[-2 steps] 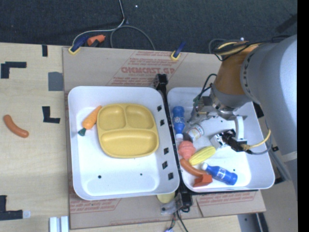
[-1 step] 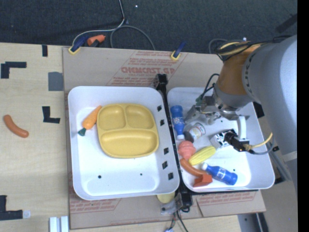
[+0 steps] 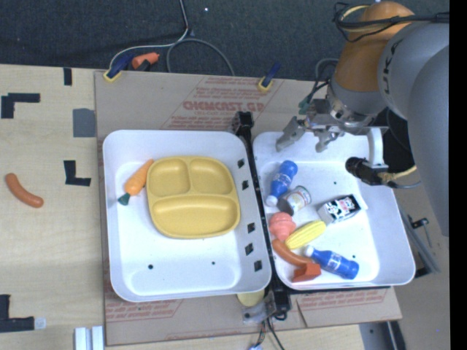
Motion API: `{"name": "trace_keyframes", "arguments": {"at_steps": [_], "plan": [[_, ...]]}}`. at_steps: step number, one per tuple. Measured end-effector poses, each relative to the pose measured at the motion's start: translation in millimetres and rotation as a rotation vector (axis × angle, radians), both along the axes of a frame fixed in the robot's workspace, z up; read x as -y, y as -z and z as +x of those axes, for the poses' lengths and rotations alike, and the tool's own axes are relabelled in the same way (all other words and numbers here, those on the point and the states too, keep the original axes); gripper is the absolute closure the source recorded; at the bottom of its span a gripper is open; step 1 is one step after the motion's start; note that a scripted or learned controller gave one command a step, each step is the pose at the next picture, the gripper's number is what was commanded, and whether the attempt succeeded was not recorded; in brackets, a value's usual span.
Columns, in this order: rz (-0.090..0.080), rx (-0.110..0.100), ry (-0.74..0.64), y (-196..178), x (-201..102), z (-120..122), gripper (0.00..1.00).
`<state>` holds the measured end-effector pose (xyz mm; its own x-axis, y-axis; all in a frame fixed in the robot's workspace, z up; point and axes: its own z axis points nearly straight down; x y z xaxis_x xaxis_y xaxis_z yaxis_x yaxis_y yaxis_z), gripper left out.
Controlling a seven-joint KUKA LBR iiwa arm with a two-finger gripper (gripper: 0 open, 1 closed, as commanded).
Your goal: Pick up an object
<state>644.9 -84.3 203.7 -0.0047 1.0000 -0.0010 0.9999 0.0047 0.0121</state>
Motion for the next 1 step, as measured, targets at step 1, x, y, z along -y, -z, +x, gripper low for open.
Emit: {"name": "trace_keyframes", "arguments": {"at_steps": [1], "plan": [[-0.003, -0.010, 0.005, 124.0, 24.2, -1.4, 0.00]]}}
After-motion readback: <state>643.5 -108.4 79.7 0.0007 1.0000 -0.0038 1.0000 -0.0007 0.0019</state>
